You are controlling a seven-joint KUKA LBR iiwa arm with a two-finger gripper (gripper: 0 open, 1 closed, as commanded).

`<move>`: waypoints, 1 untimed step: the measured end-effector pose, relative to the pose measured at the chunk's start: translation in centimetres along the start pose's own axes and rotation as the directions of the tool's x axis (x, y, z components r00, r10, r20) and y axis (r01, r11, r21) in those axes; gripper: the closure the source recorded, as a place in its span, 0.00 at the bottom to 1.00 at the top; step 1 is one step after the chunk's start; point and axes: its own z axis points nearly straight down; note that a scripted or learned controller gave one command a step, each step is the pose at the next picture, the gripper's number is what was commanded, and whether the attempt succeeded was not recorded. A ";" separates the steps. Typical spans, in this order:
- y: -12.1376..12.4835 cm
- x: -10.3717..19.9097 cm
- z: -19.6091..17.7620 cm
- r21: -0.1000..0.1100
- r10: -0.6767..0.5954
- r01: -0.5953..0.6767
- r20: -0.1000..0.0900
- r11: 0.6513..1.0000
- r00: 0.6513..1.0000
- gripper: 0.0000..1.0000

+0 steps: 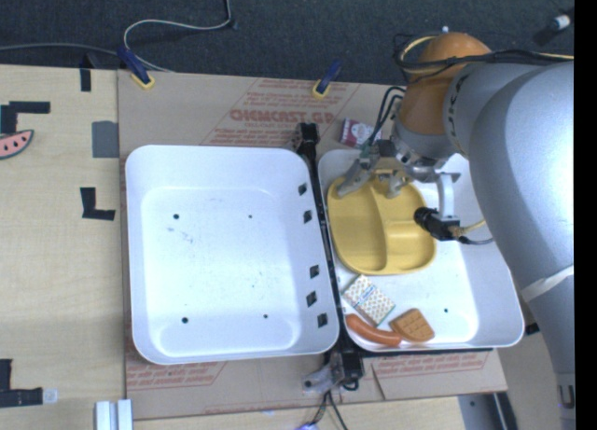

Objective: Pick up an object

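**Claw low over the yellow dish in the right bin**

The claw [378, 176] sits at the far edge of the yellow dish [382, 229], its two fingers spread apart, nothing between them. The dish lies in the right bin [485, 312], close to the left wall, its long axis running far to near. Nearer, against the bin's near rim, lie a checkered packet [369, 300], a sausage [366, 330] pointing left to right, and a brown biscuit [413, 325]. The left bin [149, 232] offers wide open floor.

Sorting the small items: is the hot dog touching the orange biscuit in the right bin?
Touching: the camera view shows the hot dog lying against the orange biscuit's lower edge, no gap.
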 end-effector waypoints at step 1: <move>0.1 -0.6 0.1 -0.001 -0.002 0.002 -0.010 1.000 1.000 0.00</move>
